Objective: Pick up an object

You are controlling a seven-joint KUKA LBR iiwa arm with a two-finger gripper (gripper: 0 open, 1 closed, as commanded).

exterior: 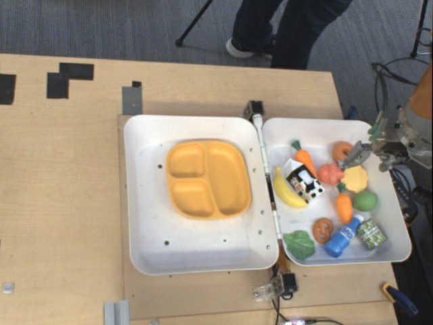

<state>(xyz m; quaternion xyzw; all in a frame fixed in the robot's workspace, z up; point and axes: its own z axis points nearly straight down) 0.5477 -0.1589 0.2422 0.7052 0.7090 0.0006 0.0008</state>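
A wooden bench (61, 202) carries two shallow white bins side by side, with a person's dark-trousered legs (284, 12) standing beyond its far edge. The left bin (145, 242) holds a yellow-orange divided plate (206, 179), set near its middle. The right bin (399, 242) is crowded with toy food: a banana (287, 193) lies along its left side, touching a black-and-white carton (304, 180), with a carrot (305, 160) just above them. A green leafy piece (300, 244) sits at the near left corner, beside a brown cookie-like piece (323, 230), a blue bottle (342, 237) and a small green carton (371, 233). A green ball (365, 200), a second carrot (344, 208), a yellow piece (354, 178) and a pinkish-red fruit (329, 174) cluster mid-bin. The arm enters from the right edge; its gripper (353, 156) hangs over the far right part of the bin, its dark fingers standing slightly apart with nothing visible between them, their tips at an orange ring-shaped piece (342, 150), just above the yellow piece.
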